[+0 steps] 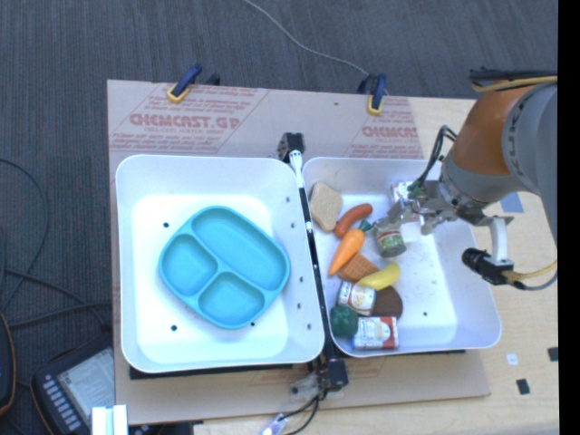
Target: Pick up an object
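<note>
You have a brown board (272,116) printed with red lettering lying on dark grey carpet (91,25), held along its upper edge by two blue-and-yellow clamps (185,82), one left of centre and one right of centre. A thin pale cable (290,34) runs across the carpet at the top of the frame. At the lower left corner you can see a dark device (68,390) beside black cables.

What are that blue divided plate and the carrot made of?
The blue plate looks like moulded plastic: one even colour, smooth rounded compartments, soft sheen. The carrot seems a plastic toy too, uniformly orange with a green top, though the view is too small to be sure.
</note>
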You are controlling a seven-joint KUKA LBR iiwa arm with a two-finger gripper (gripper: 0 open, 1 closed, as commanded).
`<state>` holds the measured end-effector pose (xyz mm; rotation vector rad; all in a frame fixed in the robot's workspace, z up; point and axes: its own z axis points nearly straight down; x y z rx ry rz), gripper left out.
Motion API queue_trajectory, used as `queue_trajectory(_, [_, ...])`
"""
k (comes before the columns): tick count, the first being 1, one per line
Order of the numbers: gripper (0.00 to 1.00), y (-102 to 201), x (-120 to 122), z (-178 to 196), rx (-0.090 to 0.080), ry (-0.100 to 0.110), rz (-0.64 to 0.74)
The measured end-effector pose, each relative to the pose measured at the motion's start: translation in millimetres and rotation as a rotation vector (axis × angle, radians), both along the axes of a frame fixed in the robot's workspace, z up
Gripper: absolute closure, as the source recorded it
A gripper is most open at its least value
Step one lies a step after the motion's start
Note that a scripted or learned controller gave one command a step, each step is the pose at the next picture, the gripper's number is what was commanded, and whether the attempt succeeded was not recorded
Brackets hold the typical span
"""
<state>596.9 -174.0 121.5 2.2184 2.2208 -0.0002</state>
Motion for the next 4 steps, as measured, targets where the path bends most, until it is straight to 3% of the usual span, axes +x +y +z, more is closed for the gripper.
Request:
queue_trajectory(1, [1.00, 52, 3, 83, 0.001, 0.000, 0.001])
queue_trajectory(2, [1.00, 44, 61, 145, -0.001, -0.001, 0.001])
queue_trajectory(3, [1.00, 104, 67, 105, 0.002, 0.004, 0.001])
queue_trajectory(4, [0.00, 104, 68, 106, 0.000, 0.002, 0.000])
